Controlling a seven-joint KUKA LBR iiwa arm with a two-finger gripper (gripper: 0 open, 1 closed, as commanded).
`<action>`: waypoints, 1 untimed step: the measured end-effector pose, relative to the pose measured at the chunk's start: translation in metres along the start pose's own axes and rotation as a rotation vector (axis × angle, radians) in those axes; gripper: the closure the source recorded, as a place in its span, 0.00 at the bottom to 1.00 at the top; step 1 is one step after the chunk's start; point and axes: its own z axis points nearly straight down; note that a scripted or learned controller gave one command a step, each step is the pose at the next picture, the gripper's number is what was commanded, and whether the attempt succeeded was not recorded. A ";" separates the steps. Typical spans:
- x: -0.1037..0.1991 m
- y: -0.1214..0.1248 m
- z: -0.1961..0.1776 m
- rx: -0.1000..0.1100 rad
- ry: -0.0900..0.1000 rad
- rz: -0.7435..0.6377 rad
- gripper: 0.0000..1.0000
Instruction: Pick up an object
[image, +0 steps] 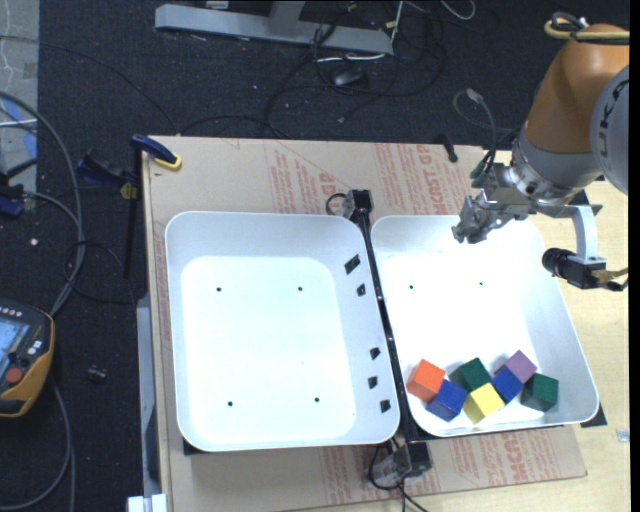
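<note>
Six blocks (483, 387): clustered at near edge of right bin (570, 330), touching.
Your gripper (468, 230): above right bin's far edge, well apart from blocks; finger state can't tell.

Bench (250, 175), cardboard-topped with red print, fills mid frame. Two white bins sit on it, touching side by side: left bin (190, 240), right bin (575, 330). Blue-yellow clamp (155, 152) at the bench's upper left corner. Black cable bundle (398, 465) at bottom edge between bins.
</note>
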 end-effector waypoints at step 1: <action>0.062 0.008 -0.003 0.000 0.000 -0.001 1.00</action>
